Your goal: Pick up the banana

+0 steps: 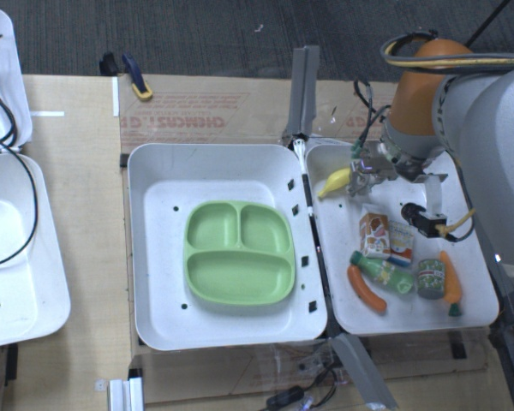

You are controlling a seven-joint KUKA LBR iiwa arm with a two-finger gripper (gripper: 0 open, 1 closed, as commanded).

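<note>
Banana (pixel 332 183) in right bin (pixel 488 311), far corner, just left of the pincer (pixel 361 181).
Pincer touching banana's right end; fingers' state cannot be told. Toward the camera from pincer: carton (pixel 375 234), green bottle (pixel 382 272), sausage (pixel 367 288), can (pixel 429 278), carrot (pixel 450 282). Green divided plate (pixel 239 253) in left bin (pixel 146 255), well left.

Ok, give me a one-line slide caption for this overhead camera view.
Pincer at the banana in the right bin; green divided plate sits in the left bin.
</note>
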